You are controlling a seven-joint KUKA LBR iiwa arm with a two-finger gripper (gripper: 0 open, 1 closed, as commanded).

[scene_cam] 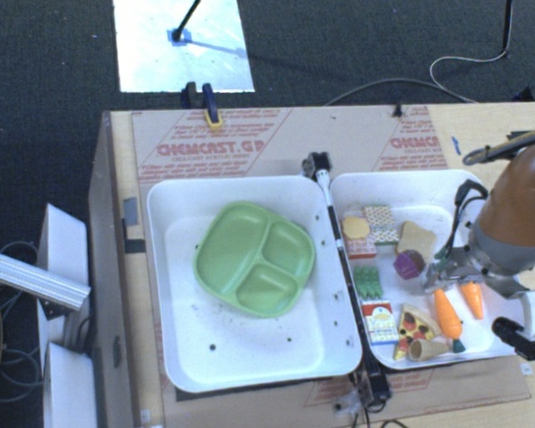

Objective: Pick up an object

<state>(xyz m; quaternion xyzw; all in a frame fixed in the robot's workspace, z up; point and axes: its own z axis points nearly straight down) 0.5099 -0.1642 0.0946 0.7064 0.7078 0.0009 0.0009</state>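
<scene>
Orange and grey, the arm (519, 216) reaches in from the right over the right bin (437, 182); its gripper (445, 275) sits low among the toy food, just above the larger carrot (447, 312) and beside the purple piece (409, 264); whether the fingers are apart or together I cannot tell; a smaller carrot (472, 299) lies just right; a green divided plate (255, 258) rests in the left bin (179, 250).
</scene>
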